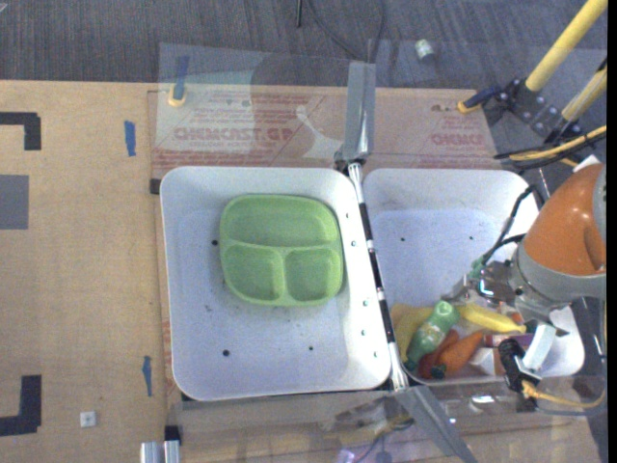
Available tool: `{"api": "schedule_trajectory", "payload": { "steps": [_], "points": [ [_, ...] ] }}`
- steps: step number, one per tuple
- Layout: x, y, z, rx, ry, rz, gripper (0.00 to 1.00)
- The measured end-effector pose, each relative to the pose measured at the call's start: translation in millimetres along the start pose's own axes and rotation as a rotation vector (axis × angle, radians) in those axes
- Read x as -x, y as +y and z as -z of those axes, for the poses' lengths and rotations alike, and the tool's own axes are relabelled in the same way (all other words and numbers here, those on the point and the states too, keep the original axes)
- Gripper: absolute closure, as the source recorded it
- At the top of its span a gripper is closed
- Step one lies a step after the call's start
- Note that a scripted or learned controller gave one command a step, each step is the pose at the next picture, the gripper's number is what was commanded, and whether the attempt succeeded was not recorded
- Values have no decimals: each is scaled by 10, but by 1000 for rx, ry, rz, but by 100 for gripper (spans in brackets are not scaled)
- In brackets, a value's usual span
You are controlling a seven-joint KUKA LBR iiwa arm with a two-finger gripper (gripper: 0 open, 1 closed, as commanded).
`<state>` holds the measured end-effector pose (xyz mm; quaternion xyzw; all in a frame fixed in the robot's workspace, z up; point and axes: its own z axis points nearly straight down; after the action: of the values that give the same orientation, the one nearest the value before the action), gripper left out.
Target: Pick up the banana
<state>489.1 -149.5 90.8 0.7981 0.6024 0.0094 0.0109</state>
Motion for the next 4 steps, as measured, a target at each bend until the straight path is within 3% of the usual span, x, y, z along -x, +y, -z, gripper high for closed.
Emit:
{"api": "schedule_trajectory", "payload": {
  "steps": [1, 2, 3, 4],
  "points": [
    [19, 27, 108, 8, 0, -5, 100],
    [-533, -221, 1003, -30, -2, -7, 100],
    [-535, -221, 1004, -30, -2, -6, 0],
    [-129, -128, 563, -30, 4, 358, 0]
  ]
}}
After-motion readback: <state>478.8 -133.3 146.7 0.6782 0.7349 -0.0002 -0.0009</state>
